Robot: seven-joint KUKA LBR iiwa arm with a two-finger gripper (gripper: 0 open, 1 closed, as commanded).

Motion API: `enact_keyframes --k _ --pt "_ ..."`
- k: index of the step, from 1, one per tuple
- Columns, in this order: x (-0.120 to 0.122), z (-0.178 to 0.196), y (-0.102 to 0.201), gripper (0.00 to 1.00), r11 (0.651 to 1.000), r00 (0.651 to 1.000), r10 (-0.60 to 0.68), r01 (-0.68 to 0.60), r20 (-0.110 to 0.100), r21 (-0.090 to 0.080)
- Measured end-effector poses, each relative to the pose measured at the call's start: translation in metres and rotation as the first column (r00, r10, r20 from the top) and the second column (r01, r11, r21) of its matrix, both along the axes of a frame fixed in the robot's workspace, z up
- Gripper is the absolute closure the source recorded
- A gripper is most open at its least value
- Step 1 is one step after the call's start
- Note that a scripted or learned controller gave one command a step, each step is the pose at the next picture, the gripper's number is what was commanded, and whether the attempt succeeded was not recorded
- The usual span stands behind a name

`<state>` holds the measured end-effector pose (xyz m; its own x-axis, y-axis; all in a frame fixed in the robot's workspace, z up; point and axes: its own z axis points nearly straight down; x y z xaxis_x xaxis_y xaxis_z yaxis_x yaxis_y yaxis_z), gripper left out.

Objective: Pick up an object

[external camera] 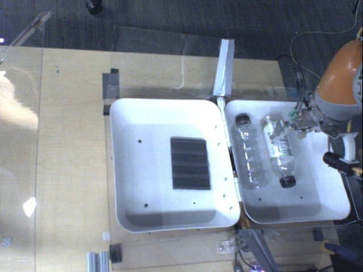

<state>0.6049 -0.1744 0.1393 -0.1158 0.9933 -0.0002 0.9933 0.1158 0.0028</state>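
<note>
Lying beside gripper [299,120] (touching?): bottle [279,149]

Two clear plastic bottles lie on their sides, side by side. One bottle [249,151] has its black cap at twelve o'clock. The crumpled bottle [279,149] has its cap at six o'clock.

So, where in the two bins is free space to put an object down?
The left bin has bare floor all around the dark ribbed pad, widest toward its left wall. The right bin is crowded: two clear bottles lie side by side, the gripper beside them. Free floor remains along its near edge.
</note>
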Motion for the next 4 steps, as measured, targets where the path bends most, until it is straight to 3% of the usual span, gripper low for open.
enact_keyframes --k 1,2,3,4 --pt "-0.012 0.056 -0.008 0.00 0.999 0.999 0.032 -0.032 0.004 -0.001" --pt "0.014 -0.038 -0.016 0.00 0.956 0.956 0.292 -0.292 0.006 -0.004" --pt "-0.003 -0.044 -0.024 0.00 0.928 0.928 0.372 -0.372 0.019 -0.013" --pt "0.045 -0.041 -0.029 0.00 0.964 0.964 0.265 -0.265 0.007 -0.005"
